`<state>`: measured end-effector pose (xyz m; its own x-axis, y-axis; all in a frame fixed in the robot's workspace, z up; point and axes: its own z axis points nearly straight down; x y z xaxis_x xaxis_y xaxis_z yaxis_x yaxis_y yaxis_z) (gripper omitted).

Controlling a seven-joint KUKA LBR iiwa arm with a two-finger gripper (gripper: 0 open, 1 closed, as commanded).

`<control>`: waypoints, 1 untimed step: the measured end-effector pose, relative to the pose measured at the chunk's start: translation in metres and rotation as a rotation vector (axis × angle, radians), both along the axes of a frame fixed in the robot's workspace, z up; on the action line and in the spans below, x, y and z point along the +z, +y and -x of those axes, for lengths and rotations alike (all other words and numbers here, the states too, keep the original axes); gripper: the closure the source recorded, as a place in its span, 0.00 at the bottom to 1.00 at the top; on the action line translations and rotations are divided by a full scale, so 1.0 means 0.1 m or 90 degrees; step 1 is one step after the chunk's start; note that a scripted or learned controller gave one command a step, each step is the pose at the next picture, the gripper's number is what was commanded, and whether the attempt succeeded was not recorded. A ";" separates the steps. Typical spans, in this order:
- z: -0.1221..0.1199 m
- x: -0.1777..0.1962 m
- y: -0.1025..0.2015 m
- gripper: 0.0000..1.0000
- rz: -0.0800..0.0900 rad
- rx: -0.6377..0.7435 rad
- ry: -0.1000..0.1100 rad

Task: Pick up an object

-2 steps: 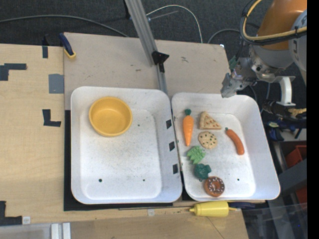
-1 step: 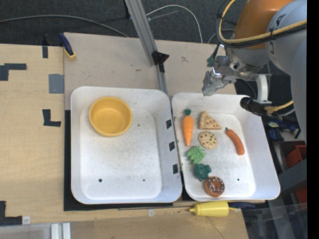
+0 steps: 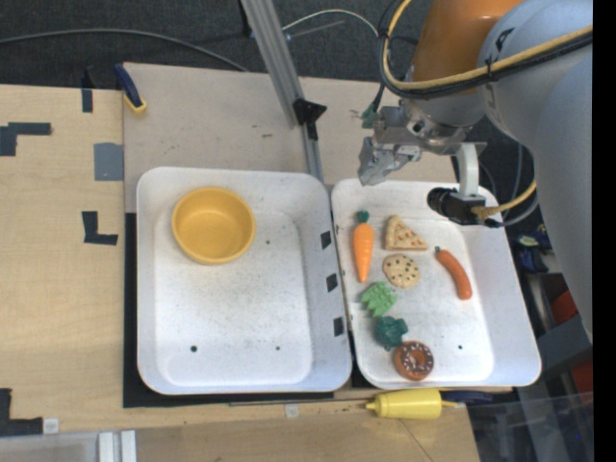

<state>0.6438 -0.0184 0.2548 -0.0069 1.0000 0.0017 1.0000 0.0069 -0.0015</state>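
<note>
Camera view, looking down at a slant: the grey KUKA arm point(image 3: 539, 75) with its orange band enters from 2 o'clock, its jaws point(image 3: 377, 169) hanging over the far left corner of the right bin, above the toys and touching none of them. Whether the jaws are open or closed cannot be told from this angle, and nothing is seen between them.

On the light wooden table point(image 3: 58, 287) sit two shallow white plastic bins. The left bin point(image 3: 231, 345) carries a round yellow plastic bowl point(image 3: 213, 223) at its 10 o'clock. The right bin point(image 3: 500, 345) holds the toy food: an orange toy carrot with a green top point(image 3: 363, 246) at 10 o'clock, a tan toy pizza slice point(image 3: 403, 235) just beside it, an orange-red toy sausage point(image 3: 454, 272) toward 3 o'clock, a speckled toy cookie point(image 3: 400, 271) at centre, a light green toy lettuce piece point(image 3: 378, 299) and a dark green toy broccoli point(image 3: 390, 331) below it, and a brown toy doughnut with sprinkles point(image 3: 414, 360) at 6 o'clock.

A yellow toy mustard bottle point(image 3: 408, 405) lies on the table just outside the right bin's near edge.
</note>
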 end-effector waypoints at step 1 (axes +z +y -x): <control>0.00 -0.21 0.49 1.00 0.001 -0.001 0.002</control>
